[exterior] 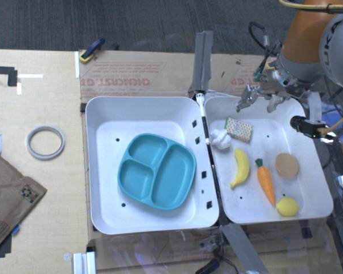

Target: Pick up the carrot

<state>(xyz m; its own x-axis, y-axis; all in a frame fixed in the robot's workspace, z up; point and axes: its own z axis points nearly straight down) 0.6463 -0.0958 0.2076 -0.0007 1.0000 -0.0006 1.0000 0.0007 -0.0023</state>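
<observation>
The carrot (266, 184), orange with a small green top, lies in the right bin (314, 153), towards its front, pointing from the middle to the near edge. My gripper (258, 102) hangs over the back edge of that bin, well behind the carrot and apart from it. Its two fingers stand spread, open, with nothing between them.
In the right bin a banana (239, 167) lies just left of the carrot, a tan round piece (286, 165) to its right, and a lemon (287, 206) at its tip. A speckled block (239, 129) and a white lump (219, 138) sit further back. The left bin (103, 153) holds a blue divided plate (157, 171).
</observation>
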